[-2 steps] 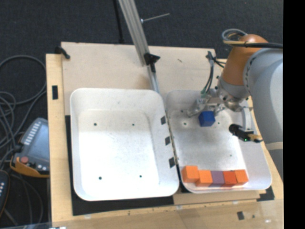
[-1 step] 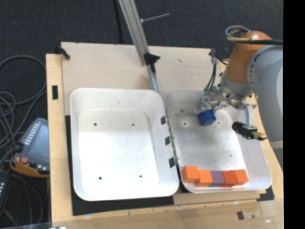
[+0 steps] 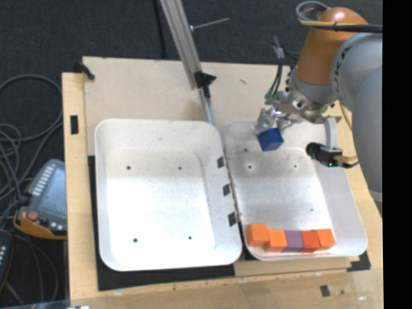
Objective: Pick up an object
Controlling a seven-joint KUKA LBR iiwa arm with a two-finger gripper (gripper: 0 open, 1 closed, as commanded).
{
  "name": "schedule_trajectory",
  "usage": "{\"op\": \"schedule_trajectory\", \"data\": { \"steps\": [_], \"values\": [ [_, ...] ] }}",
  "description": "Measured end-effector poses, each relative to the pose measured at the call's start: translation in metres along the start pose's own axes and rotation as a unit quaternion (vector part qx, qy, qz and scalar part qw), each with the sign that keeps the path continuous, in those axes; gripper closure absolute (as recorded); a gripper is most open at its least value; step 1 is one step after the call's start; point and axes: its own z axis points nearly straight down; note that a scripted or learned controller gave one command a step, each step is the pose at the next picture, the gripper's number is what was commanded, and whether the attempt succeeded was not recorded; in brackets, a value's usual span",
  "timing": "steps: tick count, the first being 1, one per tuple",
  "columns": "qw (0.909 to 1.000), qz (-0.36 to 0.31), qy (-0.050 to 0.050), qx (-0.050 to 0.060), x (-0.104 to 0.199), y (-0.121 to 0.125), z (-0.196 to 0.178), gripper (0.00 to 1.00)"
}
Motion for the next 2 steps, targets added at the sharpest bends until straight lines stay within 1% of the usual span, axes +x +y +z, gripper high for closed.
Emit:
{"op": "schedule_trajectory", "data": {
  "steps": [1, 2],
  "values": [
    [1.0000, 0.003, 0.001, 0.006, 0.058, -0.129, -0.005, 1.00],
    [1.0000, 0.000, 0.002, 0.005, 0.124, -0.146, -0.005, 1.00]
  ]
}}
